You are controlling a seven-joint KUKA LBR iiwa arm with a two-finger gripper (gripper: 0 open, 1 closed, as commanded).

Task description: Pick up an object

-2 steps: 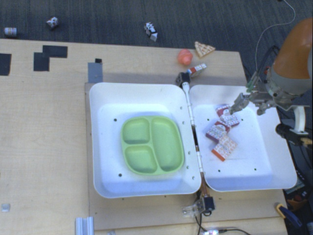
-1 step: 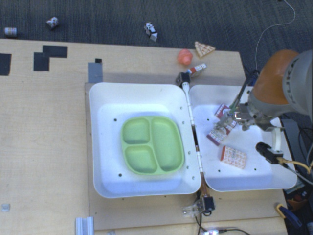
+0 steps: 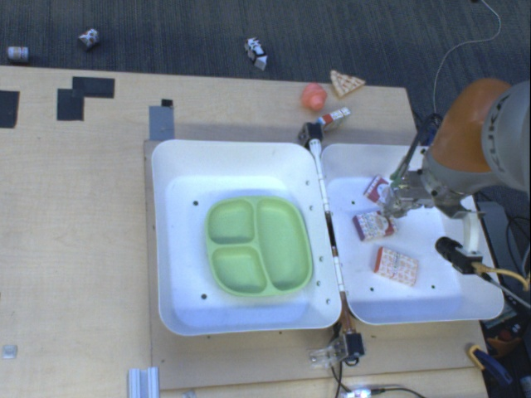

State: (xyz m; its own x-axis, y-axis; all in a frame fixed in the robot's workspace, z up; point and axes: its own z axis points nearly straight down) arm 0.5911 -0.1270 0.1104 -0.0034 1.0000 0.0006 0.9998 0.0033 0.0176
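Looking right of centre, you find: gripper point(image 3: 393, 208), finger state cannot be told, over red-and-white packet point(image 3: 372, 225); second packet point(image 3: 396, 266) lower right; third point(image 3: 377, 190) above; green divided tray point(image 3: 258, 246) in left bin point(image 3: 170, 222).

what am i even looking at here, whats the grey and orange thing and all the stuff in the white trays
It's one photo from a fixed camera above a bench, looking down at a slant. The grey and orange thing is a robot arm reaching in from the right. Its tool hangs over the right bin, just above small red and white packets; another packet lies nearer the front. I can't tell whether it grips anything. The left bin holds a green divided tray. Small bits lie scattered behind the bins.
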